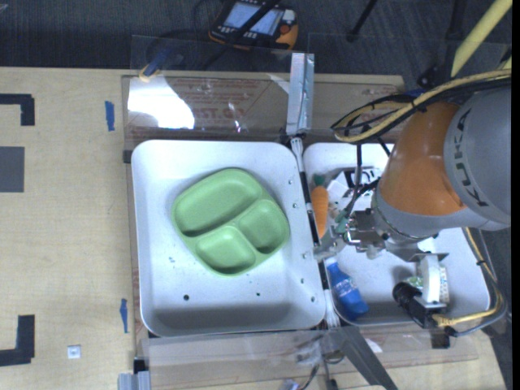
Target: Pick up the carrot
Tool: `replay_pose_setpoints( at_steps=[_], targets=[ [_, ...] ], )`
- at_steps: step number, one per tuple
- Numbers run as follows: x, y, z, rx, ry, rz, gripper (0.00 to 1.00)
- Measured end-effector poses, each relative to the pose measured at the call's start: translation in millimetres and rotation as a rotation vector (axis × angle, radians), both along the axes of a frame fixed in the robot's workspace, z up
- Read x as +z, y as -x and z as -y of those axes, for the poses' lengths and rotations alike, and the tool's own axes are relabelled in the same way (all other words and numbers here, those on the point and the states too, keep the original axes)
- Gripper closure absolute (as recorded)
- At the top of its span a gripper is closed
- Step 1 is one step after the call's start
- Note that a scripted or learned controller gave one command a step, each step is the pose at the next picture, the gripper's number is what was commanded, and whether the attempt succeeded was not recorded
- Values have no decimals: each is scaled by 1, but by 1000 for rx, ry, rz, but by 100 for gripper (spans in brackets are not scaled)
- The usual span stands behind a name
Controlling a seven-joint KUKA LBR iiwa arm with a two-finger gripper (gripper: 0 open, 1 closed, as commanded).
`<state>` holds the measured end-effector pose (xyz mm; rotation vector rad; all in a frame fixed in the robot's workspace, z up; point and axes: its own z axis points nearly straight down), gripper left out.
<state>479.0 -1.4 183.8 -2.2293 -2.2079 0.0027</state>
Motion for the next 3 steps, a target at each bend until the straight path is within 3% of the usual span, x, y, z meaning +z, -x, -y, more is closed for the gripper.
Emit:
replay_pose_setpoints(
  at_steps=[1, 2, 3],
  targets=[
    [0, -22, 21, -27, 2, 4, 0],
    [0, 0, -24, -197, 1, -1, 0],
    [0, -69, 3, -116, 2, 3, 0]
  ],
)
